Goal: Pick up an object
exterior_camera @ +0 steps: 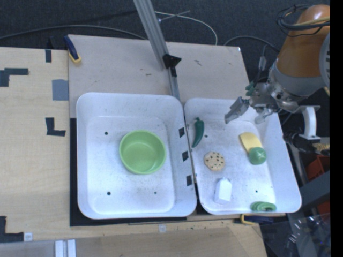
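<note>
Yellow block (250,141), right bin (286,189): judged light, rigid, being best gripped across its narrow sides. Claw (247,112) is being held released above, grasping nothing.

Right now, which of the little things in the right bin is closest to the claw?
The yellow block with a green end, lying just below the claw. The green pepper, cookie and white piece lie farther off.

The grey arm with its orange band (308,42) is cut off at the right edge. The small green ring-shaped thing (263,206) at the right white bin's (286,189) near rim is too blurred to name
</note>
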